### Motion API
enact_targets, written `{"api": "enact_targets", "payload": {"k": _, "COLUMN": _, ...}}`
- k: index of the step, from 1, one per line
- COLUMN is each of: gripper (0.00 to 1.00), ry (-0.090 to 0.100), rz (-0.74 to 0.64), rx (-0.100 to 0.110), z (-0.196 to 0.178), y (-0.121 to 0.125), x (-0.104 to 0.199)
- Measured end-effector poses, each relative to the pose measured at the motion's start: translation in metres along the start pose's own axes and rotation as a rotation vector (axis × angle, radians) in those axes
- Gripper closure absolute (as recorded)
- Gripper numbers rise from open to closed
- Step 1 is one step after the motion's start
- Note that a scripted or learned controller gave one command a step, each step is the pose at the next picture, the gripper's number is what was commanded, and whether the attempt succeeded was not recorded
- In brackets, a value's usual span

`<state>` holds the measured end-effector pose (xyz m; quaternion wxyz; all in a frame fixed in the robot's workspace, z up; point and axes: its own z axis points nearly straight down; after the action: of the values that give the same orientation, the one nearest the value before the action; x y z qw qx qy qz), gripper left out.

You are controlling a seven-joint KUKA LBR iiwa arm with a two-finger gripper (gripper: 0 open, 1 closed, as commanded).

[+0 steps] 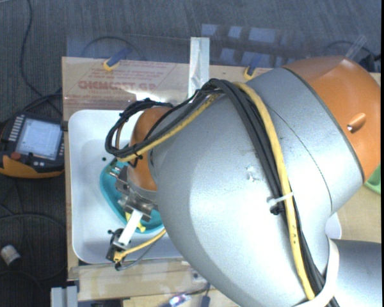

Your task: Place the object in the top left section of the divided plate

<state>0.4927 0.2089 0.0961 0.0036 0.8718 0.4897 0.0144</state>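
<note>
Grey carpet (115, 11) around a wooden bench (115, 82), teal divided plate (109, 187) in the left white bin (83, 171), mostly hidden beneath the grey arm (256, 171), gripper (131, 203) over it, open or grasping anything, cannot tell

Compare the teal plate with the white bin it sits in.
Colour: the plate is teal, the bin white. Size: the plate is smaller and lies inside the bin. Cover: the arm hides most of the plate, while the bin's left side is in view. Both are partly hidden by the arm.
</note>
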Motion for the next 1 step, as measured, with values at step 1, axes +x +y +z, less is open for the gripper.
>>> {"api": "enact_targets", "payload": {"k": 1, "gripper": 1.00, "ry": -0.013, "rz": -0.379, "rx": 0.003, "z": 0.0034, "y": -0.0102, "x": 0.0151}}
